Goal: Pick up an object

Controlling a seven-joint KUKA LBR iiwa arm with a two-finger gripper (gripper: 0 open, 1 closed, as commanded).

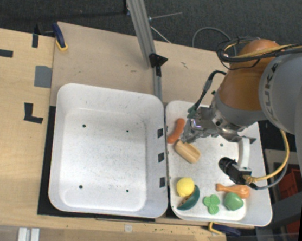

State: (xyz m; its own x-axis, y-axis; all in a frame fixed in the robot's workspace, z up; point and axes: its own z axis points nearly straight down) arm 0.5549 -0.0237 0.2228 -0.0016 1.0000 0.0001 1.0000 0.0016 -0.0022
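Right bin [257, 212]: holds the toys. Claw [194, 129] low over its upper left, between orange sausage [176, 130] and tan block [187, 151]; finger spread cannot be told. Step: approach, nothing seen held. Next: settle on one item, close, lift.

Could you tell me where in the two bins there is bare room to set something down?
The left bin is bare floor from wall to wall. In the right bin it is crowded: the gripper hangs over the tan block beside the orange sausage, and the lemon and green toys line the near edge. A small bare patch lies between the block and the lemon.
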